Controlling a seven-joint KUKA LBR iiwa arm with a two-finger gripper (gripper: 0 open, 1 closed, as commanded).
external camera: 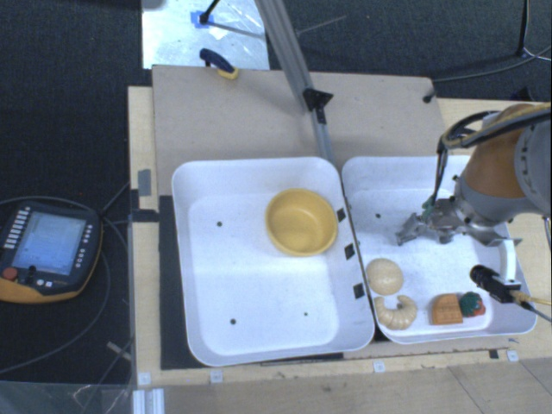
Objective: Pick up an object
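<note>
Objects for picking are spread over two white bins, which are set side by side on the surface (259,110) at mid-frame. The left bin (259,317) is the larger item, and a yellow bowl (301,222) is seen in its upper right part. The right bin (379,188) is entered from the right of the frame by the arm (500,166), grey with an orange band. Its jaws (412,231) are held low over the middle of this bin; whether they are spread or pressed together cannot be told. Along the lower edge of the right bin are seen a cream round piece (384,275), a curved pale piece (396,312) just below it, and an orange block (446,310) touching a small green and red item (471,304).
</note>
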